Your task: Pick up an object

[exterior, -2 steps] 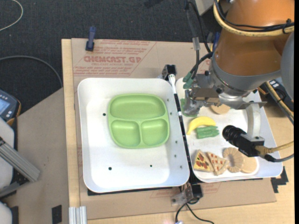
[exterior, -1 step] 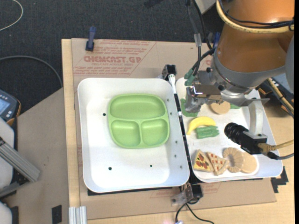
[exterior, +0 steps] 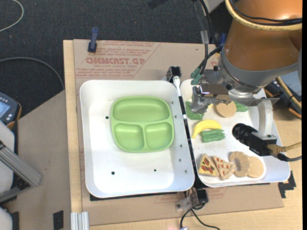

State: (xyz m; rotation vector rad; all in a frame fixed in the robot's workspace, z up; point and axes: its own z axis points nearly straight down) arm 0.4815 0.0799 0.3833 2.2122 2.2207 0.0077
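- Working with the gripper [exterior: 200, 99] low over the upper-left corner of the right bin [exterior: 277, 172], upper right of centre in the frame; open or closed, cannot tell from this angle.
- Likely target, judging by closeness: green leafy piece [exterior: 194, 113], flat on the bin floor just below the gripper, hard against the bin's left wall.
- Close neighbours: tan disc [exterior: 225, 110] just to the right, banana [exterior: 206, 126] and green bean bundle [exterior: 212, 136] a little lower.
- Centre over the leafy piece before going down, keeping off the wall and off the tan disc.
- Thin and flat, so probably hard to pinch: go right down to the floor, then close across the narrow way.
- Lift straight and slowly, checking that the piece truly comes up.
- Failing that, try the banana, thicker and probably easier.
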